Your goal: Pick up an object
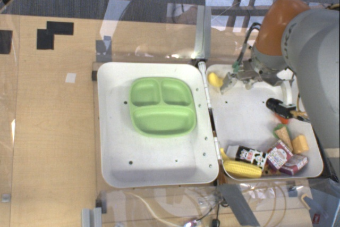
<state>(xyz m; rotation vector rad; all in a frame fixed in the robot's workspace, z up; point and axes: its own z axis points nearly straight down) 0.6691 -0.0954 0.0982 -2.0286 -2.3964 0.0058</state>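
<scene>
Where the right-hand shallow white bin (234,125) comes nearest the camera, a heap of small things lies along its front wall. A yellow corn cob (243,169) lies in the front-left corner, and a black-and-white printed carton (251,155) sits just behind it, touching it. To the right of the carton lies a small pink-and-white box (278,157), with a dark maroon packet (296,164) beside it towards the front-right corner. Just behind these, near the right wall, a tan cone-shaped piece (283,134) and a short orange-yellow cylinder (300,143) lie side by side. Next to this bin, the left-hand shallow white bin (114,157) holds a light green plastic plate with three compartments (162,106), lying flat towards its far half. In the far-left corner of the right-hand bin, a small rounded yellow piece (214,80) lies close against the wall between the two bins, well apart from the heap at the front. The gripper (227,84) hangs low over the bin floor just to the right of this yellow piece. Whether the two touch cannot be told, nor whether the gripper is spread or closed, and nothing can be seen held in it. Behind it, the grey arm with its orange band (277,21) rises towards the far right.
</scene>
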